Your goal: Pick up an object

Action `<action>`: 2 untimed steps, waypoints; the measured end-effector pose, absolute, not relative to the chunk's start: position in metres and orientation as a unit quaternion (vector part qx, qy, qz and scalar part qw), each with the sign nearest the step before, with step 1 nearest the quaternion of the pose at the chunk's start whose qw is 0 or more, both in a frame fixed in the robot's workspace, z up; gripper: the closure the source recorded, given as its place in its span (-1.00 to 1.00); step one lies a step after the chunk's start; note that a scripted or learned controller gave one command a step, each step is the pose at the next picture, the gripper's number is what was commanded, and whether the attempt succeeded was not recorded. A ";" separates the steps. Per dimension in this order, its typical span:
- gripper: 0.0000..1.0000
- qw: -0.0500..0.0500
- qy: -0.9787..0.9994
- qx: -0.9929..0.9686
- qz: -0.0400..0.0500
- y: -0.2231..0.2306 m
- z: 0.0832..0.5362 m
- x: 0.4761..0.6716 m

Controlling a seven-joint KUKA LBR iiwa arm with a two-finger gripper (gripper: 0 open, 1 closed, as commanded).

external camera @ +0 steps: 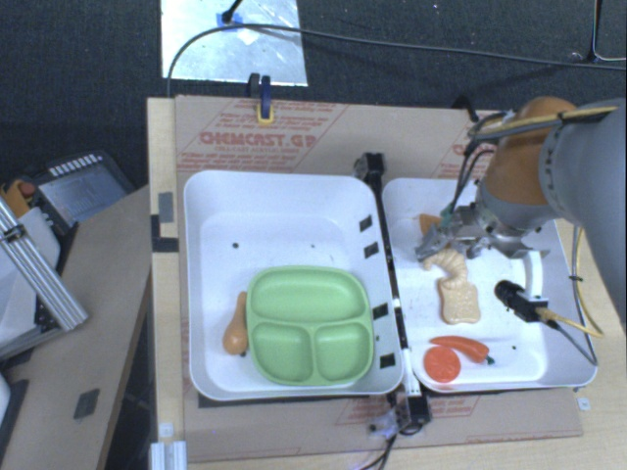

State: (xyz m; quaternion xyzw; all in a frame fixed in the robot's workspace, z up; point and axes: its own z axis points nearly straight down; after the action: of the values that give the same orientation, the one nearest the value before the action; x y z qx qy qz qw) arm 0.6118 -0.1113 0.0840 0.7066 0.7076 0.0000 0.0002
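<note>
Reading "CHEMCAST GP": cardboard sheet

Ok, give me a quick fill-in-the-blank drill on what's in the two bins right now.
1. The green divided plate lies in the ____ bin of the camera view.
2. The tan drumstick-shaped piece lies just ____ of the green divided plate.
3. The red round slice sits near the ____ edge of the right bin.
4. The tool is above the ____ bin.

Missing words: left; left; front; right
</note>
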 end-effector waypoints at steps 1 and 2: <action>1.00 0.002 0.708 0.707 0.001 -0.112 0.097 0.613; 1.00 0.002 0.708 0.706 0.002 -0.107 0.145 0.607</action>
State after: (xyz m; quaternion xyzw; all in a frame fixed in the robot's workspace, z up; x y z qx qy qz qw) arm 0.6070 -0.1075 0.1449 0.7059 0.7083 0.0017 0.0020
